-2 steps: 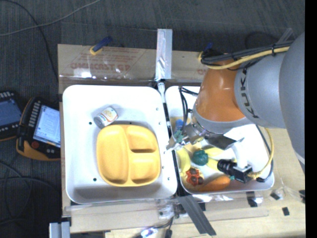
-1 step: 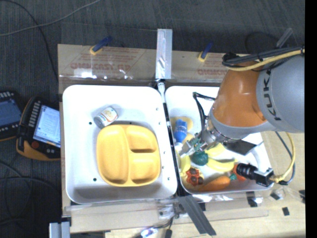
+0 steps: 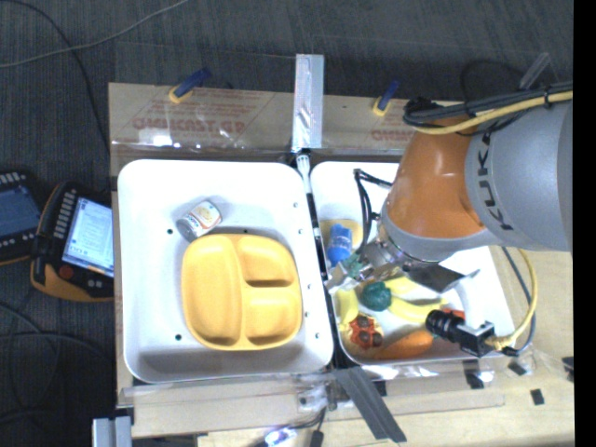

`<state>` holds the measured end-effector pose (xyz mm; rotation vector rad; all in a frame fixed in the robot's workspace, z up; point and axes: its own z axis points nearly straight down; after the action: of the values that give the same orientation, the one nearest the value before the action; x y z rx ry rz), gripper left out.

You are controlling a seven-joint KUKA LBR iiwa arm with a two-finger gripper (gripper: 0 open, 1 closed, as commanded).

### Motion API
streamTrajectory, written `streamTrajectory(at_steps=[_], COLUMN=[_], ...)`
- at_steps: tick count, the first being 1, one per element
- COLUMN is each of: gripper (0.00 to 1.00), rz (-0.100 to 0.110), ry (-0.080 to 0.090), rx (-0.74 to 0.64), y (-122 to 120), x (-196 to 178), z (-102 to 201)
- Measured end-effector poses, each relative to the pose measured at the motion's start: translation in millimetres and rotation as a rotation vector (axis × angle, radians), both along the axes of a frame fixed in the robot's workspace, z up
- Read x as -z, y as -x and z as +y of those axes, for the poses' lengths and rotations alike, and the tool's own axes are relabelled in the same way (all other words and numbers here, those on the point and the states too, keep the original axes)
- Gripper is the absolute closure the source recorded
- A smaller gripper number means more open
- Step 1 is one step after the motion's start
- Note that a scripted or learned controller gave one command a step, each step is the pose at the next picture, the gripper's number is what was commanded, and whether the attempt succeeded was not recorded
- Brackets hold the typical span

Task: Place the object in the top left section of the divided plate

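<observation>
**Arm low over the right bin, divided plate waiting in the left**

Take the yellow divided plate as your landmark. It lies flat in the left bin, with one long section along its left side and two smaller sections on its right. Just beyond the plate's upper left corner you see a small can lying on its side on the bin floor, close to the rim of the plate but outside it.

To the right of the plate, across the divider between the bins, the right bin holds a jumble of toy objects. A blue piece lies nearest the plate, a teal round object sits further right, and an orange piece lies below that, toward the bin's near edge. Which of these is the task's object you cannot tell.

The arm hangs over that right bin, and the gripper sits just above the teal object, well to the right of the plate. Its fingers are hidden among the clutter, so you cannot tell their state.
</observation>
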<state>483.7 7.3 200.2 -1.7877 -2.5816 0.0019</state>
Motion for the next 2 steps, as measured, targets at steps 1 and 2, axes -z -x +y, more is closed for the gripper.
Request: streamTrajectory(at_steps=[1, 2], gripper=[1.00, 1.00], rz=[0.001, 0.002], ry=[0.000, 0.002], rx=[-0.067, -0.134], y=[-18.6, 0.4], x=[-4.9, 2.8], z=[74.3, 50.7])
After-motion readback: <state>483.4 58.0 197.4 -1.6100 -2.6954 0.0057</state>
